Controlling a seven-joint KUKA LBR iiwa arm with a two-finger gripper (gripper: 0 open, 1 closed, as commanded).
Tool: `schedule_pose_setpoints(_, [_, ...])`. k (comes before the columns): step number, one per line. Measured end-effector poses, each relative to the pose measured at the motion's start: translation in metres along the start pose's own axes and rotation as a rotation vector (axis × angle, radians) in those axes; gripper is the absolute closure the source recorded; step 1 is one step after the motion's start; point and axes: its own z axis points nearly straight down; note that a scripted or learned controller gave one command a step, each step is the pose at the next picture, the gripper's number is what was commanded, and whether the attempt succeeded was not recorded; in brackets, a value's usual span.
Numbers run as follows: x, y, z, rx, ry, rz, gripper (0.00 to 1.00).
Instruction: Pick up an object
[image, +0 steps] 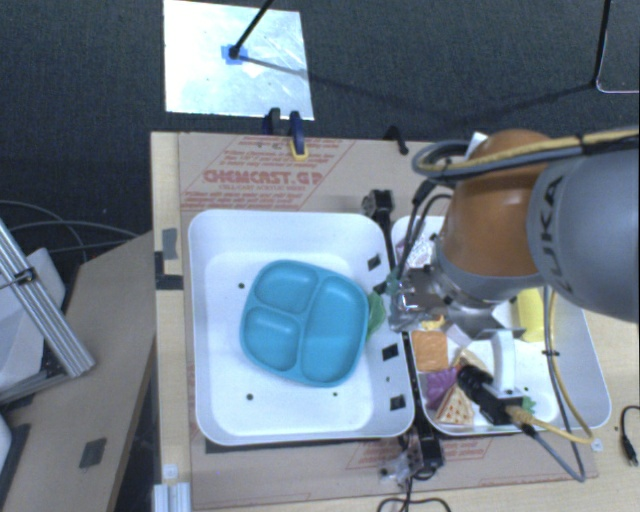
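View: camera view, looking down at a slant.
Writing, board: "CHEMCAST GP" in red capitals on the brown board (265, 177), at 12 o'clock from the left bin (215, 400). The finer red print around it is too small to read.
Writing, arm: the letters "UKA" run down the grey housing of the arm (590, 240). Any letter before them is cut off by the curve.
Surface: the board lies on a pale tan bench (115, 300) and carries both bins.
Room: dark carpet (80, 120) surrounds the bench. A silver foil sheet (238, 60) with a bit of blue tape (232, 53) lies at 12 o'clock. An aluminium rail (40, 310) stands at 9 o'clock.
Clamps: a blue and yellow pair (285, 125) on the board's far edge.
Left bin: a blue divided plate (303, 322) lies flat at its centre, with a green scrap (376, 310) touching the plate at 3 o'clock.
Right bin (590, 390): an orange block (430, 350), a purple piece (440, 383) and a tan wedge (455, 408) sit along its 9 o'clock wall. A yellow object (530, 315) sits further in.
Gripper (412, 308): over the divide between the bins, with the orange block just at its 5 o'clock.
Gripper state: cannot tell how far open it is, or whether it holds anything, because the wrist hides it.
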Motion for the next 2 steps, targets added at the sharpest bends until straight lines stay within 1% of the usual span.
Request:
schedule_pose_setpoints(1, [0.0573, 0.0004, -0.0658, -0.005, 0.002, -0.002, 1.0])
schedule_pose_setpoints(2, [0.0535, 0.0007, -0.0732, -0.001, -0.001, -0.001, 1.0])
